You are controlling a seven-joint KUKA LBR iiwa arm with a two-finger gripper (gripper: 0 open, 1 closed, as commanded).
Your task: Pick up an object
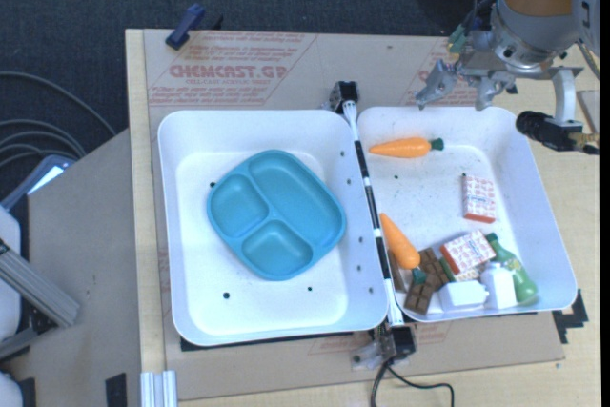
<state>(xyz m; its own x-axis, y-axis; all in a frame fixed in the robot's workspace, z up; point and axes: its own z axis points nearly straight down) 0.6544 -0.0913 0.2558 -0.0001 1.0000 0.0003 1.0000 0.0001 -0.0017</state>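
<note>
An orange plastic carrot with a green stub [404,147] lay on its side near the far end of the right-hand shallow white bin [545,205], alone on bare floor and the nearest thing to the arm, so I took it for the likeliest pick. A second orange carrot [400,242] leaned against the bin's left wall, and the near corner held a heap: a small red-and-white carton [468,252], a brown chocolate bar [426,281], a white block [466,294] and a green-capped bottle [510,276], with another red-patterned packet [478,198] lying apart. The two-finger gripper [463,88] hung over the bin's far rim, its fingers spread apart with nothing between them. It looked like the approach step; next it needed to move inward over the carrot and descend astride it. The left bin [181,234] held a blue divided plastic tray [275,213].
</note>
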